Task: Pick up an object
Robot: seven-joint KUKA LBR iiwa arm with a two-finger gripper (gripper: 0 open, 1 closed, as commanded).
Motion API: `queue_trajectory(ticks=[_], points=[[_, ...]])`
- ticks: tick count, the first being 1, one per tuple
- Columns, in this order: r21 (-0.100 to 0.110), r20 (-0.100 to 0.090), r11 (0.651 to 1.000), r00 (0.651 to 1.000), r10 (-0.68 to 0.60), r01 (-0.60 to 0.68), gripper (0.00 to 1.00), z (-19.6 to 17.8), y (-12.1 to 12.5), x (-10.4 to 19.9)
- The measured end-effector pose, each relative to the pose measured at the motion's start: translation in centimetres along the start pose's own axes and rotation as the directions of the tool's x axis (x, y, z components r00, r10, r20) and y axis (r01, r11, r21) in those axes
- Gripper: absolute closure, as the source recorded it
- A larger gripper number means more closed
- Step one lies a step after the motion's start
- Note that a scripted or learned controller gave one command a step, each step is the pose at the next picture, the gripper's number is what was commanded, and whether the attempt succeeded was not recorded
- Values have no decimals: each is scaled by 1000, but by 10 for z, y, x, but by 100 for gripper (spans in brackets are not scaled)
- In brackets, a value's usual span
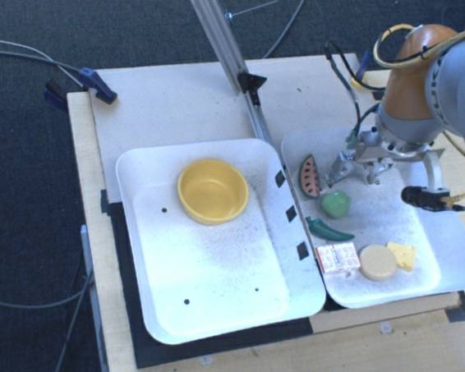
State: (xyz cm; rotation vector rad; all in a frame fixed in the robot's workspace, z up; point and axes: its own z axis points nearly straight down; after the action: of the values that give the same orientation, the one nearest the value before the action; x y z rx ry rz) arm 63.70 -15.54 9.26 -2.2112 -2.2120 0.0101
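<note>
Lengthwise, the green chili pepper (pixel 329 229) points toward the left bin (pixel 219 298).

Both white bins (pixel 220 306) look smooth matt plastic, speckled; yellow bowl (pixel 212 190) glossy plastic; bench (pixel 174 104) pale, matt, wood-like at its edges; arm (pixel 432 77) smooth painted metal, orange band faintly shiny.

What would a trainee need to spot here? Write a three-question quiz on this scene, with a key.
1. True or false: the round yellow plastic bowl sits in the left white bin.
2. Which lies nearest the tool: (a) the red watermelon-slice toy, (b) the round beige disc, (c) the small yellow chunk?
3. What lies just below the round green ball?

Key: 1 true; 2 a; 3 the dark green pepper-shaped toy.
</note>
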Motion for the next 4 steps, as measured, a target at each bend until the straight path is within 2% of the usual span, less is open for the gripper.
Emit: queue_trajectory(ticks=[1, 2, 3, 4], points=[[-9, 0, 1000, 1000, -1, 1, 100, -17, 2, 0], [-26, 7, 1000, 1000, -1, 1, 100, -82, 10, -5], [-25, 6, 1000, 1000, -2, 2, 100, -143, 22, -2], [-25, 6, 1000, 1000, -2, 2, 100, -187, 23, -2]])
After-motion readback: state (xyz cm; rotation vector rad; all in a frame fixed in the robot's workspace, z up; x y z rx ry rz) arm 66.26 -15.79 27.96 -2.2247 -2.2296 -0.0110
